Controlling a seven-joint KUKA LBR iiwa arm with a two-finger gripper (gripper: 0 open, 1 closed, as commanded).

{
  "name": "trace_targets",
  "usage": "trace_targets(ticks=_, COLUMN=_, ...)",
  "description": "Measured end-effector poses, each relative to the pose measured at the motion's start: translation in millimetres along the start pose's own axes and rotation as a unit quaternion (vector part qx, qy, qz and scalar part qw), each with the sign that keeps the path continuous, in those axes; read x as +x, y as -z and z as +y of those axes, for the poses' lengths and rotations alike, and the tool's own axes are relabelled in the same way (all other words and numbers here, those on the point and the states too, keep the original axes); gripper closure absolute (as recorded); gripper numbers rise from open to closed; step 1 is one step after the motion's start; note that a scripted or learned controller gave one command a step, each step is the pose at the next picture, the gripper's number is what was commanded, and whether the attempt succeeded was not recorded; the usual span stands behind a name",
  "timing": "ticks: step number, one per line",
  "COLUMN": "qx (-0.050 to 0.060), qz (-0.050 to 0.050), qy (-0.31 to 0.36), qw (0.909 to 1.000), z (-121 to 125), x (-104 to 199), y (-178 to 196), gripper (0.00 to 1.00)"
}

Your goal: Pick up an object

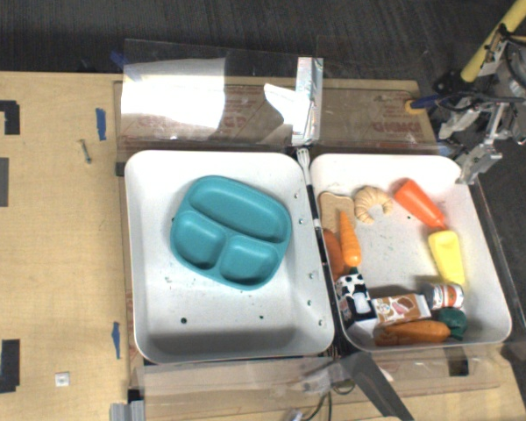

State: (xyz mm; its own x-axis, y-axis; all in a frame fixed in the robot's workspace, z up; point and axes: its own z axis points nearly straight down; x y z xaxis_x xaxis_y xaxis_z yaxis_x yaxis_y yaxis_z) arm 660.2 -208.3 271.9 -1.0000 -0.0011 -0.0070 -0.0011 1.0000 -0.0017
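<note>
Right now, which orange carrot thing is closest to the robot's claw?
The fat orange carrot at the far right of the right bin. It lies just below the gripper, while the thin carrots lie along the bin's left wall.

We see the hand (484, 158) at the upper right as a tangle of grey metal and cables, too cluttered for us to tell how its tips stand, and the arm behind it runs off the right edge. Along the right bin's (498, 274) near wall, the carrot (414, 331) lies partly under the small brown carton (401, 308), whose label is too small for us to read, and a dark green thing (455, 322) beside them is half hidden. The desk (44, 261) is cut off at the left and bottom edges.
</note>
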Motion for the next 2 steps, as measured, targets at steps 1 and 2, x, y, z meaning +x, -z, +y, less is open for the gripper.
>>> trace_targets(ticks=1, qx=-0.002, qz=0.005, qy=0.028, qw=0.9996, z=-15, x=88, y=-108, gripper=0.00)
trace_targets(ticks=2, qx=0.001, qz=-0.002, qy=0.040, qw=0.9992, z=-15, x=117, y=-182, gripper=0.00)
